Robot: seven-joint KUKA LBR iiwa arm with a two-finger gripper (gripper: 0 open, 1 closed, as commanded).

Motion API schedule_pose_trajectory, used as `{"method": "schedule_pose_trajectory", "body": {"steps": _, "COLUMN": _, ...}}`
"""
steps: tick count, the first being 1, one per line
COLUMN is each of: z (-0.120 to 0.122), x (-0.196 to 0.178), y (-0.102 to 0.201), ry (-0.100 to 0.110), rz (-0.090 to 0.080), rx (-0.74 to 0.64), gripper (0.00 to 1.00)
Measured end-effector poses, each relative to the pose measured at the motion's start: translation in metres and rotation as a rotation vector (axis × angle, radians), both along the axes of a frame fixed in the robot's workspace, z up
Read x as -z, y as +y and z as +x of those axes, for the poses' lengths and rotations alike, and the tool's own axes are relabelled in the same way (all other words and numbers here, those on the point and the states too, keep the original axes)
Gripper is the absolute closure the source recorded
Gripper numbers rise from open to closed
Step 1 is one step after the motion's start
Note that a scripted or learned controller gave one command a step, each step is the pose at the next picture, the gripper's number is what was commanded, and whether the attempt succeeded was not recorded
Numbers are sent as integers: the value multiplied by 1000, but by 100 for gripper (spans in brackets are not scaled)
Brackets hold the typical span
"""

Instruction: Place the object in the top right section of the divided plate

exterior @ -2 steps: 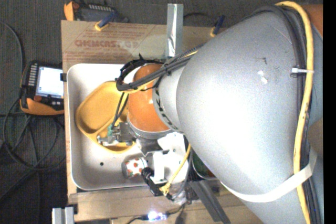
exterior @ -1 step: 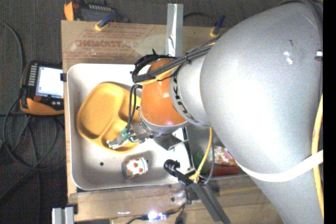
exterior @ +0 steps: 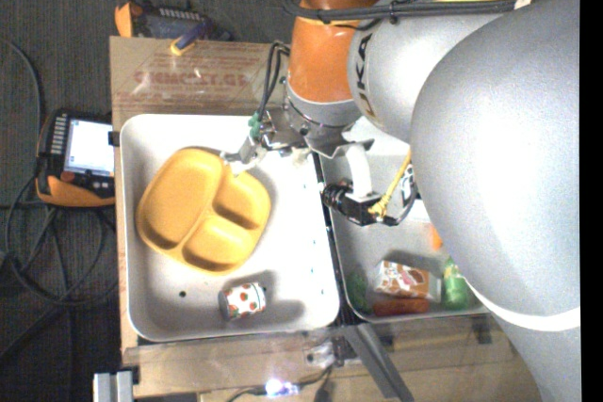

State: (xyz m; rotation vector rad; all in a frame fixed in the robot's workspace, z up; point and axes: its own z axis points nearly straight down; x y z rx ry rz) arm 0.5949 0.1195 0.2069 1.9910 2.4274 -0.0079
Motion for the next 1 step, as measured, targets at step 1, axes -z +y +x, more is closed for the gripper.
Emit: {"method": "schedule_pose_trajectory", "body": {"steps": 1, "z": 0, "x": -8, "y": 0, "ry": 3, "rz": -5, "rx": -1, "gripper": 100}}
